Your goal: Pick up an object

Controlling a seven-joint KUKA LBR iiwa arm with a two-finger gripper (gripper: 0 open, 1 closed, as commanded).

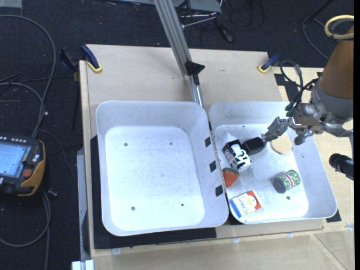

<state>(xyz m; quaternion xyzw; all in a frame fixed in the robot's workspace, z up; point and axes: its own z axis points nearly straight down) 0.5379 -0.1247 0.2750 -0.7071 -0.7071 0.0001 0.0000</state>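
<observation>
We see the gripper [284, 129] hanging over the upper part of the right bin [323, 207], arm coming in from the right. Its two fingers [275, 129] stand apart, with nothing between them. Just under and beside the fingertips lies a pale tan disc-like object [281, 145]; we can't tell if there's contact, it looks close but free.

We judge the pick as not done: nothing is lifted, everything lies on the bin floor. What's left is closing on something and raising it.

Candidates, going outward from the gripper:
- black block [253, 145], just left of the tan disc
- black-and-white patterned object [237, 154], touching or nearly touching the black block, near the bin's left wall
- red strawberry-like piece [230, 176], just below the patterned one, tight against the left wall
- green-labelled can [287, 180] on its side, mid-bin, apart from the rest
- small red-white-blue box [246, 203] at the lower left corner

The left bin [101, 151] holds no objects. A metal pole [177, 32] slants across the top toward the divide between the bins, clear of the gripper.

In the way: the cluster by the left wall is crowded, and the wall limits finger room. We think the tan disc and the can are the more open picks.
</observation>
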